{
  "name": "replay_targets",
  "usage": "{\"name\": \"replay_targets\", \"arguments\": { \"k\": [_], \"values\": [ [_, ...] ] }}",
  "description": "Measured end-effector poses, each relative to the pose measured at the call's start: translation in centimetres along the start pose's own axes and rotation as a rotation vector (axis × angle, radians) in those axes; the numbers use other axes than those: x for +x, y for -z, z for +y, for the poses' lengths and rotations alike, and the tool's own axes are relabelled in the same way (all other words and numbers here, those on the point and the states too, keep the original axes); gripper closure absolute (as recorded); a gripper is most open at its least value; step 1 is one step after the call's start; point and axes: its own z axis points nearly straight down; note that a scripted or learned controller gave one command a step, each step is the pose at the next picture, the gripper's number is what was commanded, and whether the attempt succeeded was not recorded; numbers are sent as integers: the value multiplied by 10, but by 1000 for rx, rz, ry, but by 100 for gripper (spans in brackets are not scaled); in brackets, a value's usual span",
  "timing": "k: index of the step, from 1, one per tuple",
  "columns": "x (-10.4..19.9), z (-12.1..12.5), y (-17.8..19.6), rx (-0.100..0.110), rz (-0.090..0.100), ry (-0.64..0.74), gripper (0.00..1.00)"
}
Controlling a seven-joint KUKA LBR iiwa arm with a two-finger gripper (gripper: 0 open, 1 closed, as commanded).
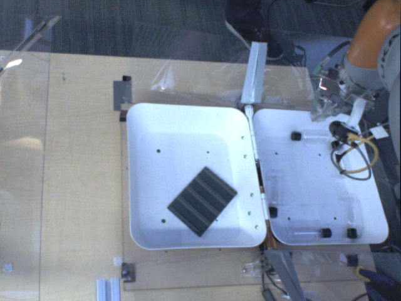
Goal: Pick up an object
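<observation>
**Slab lying one bin over**

The gripper [330,107] is hovering over the right bin's [376,227] far corner, and I cannot tell its grip state. The dark ribbed slab [202,201] is lying in the left bin [143,168], well apart, with its long axis running diagonally.

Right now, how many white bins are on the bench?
2. The left bin holds a dark ribbed panel lying diagonally; the right bin sits directly beside it. Both are in plain view, and none appears hidden.

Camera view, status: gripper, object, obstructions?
Gripper at far edge of right bin. Dark ribbed pad flat in left bin, untouched. Nothing blocking it.
</observation>
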Motion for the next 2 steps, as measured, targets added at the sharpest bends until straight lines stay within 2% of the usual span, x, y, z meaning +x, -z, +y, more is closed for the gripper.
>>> {"name": "replay_targets", "arguments": {
  "k": [2],
  "values": [
    [4,3,26,-12,2,16,100]
  ]
}}
